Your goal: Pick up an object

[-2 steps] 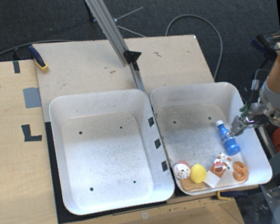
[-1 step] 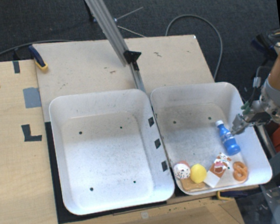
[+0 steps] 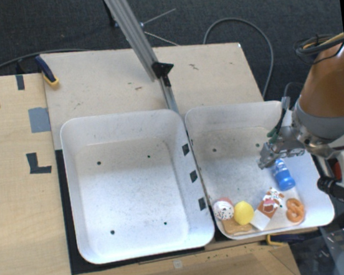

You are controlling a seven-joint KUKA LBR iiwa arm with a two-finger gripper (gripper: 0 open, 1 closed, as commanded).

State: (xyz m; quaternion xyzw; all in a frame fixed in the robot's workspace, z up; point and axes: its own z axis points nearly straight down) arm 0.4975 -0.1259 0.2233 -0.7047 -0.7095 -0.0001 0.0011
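- My jaws [image 3: 269,155] sit low over the right bin [image 3: 232,119], toward its right side; whether they are released or clenched I cannot tell from this angle.
- A small blue bottle [image 3: 283,176] with a white cap lies just beside and below the jaws, close to them; contact cannot be confirmed, and nothing is seen between them.
- My arm [image 3: 327,97], grey with an orange band, enters from the right and overhangs the right bin's right wall.
- Along the near edge of the right bin, in a cluster: a white speckled ball [image 3: 223,209], a yellow egg-shaped object [image 3: 243,212] touching it, a red-and-white item [image 3: 271,202], and an orange pretzel-like ring [image 3: 295,210] at the near right corner. A tan flat piece [image 3: 233,225] lies under the yellow object.
- The left bin [image 3: 79,196] stands side by side with the right bin, walls touching.
- Both bins rest on a pale wooden worktop [image 3: 15,186] bearing grey and black tape marks.
- A metal rail [image 3: 134,32] runs diagonally from the top edge down to the junction of the bins.
- A blue-and-yellow clamp [image 3: 47,71] sits at the worktop's far left corner of the board.
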